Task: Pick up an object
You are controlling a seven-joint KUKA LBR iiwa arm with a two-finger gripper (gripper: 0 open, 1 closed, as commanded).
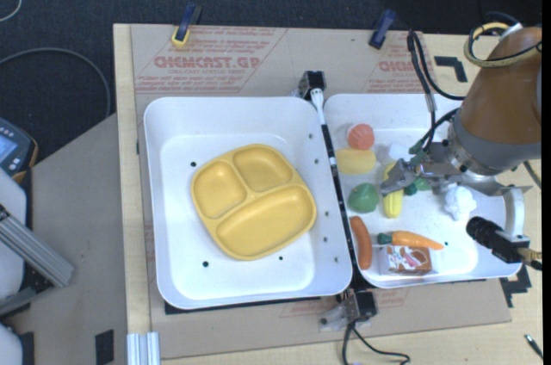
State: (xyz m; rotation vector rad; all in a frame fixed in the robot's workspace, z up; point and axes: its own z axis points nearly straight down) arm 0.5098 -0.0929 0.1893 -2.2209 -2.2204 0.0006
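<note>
The right bin [448, 115] holds several toy foods. An orange-red ball [361, 135] lies beside a pale yellow block [355, 161]. Below them are a green pepper [363, 197] and a small yellow corn piece [393, 203]. A red sausage [362, 241], an orange carrot [415, 240] and a small printed packet [406, 261] lie toward the front. My gripper [403, 180] is down in this bin, right above the corn piece and just right of the yellow block. The arm hides part of the bin behind it.
The left bin [168, 131] holds a yellow divided plate [251, 200]. A white crumpled item [456, 200] lies under the arm's wrist. A black divider rail [327, 152] runs between the bins. Blue clamps [381, 29] hold the cardboard at the back.
</note>
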